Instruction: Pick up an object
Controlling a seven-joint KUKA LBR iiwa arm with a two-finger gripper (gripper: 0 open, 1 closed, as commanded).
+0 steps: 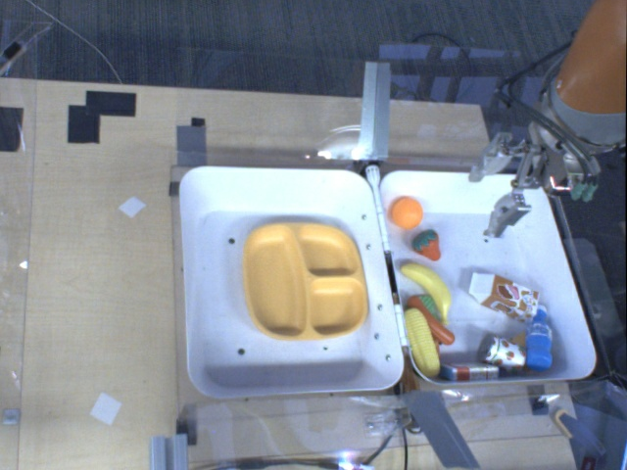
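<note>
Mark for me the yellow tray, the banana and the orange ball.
yellow tray (pixel 299 280), camera view, on the ridge between its compartments.
banana (pixel 429 287), camera view, on the middle of its curve.
orange ball (pixel 406 211), camera view, on its centre.

The bench (pixel 98 292) is a pale wood surface. Two shallow white bins stand side by side on it, edges nearly touching: the left bin (pixel 201 292) toward the bench's middle, the right bin (pixel 573 292) by its right edge. Black patches (pixel 98 114) mark the bench near its far left corner, and small pale squares (pixel 131 206) lie left of the left bin. An upright grey metal post (pixel 376 111) stands at the far edge, behind the seam between the bins, perhaps bracketed there.
</note>
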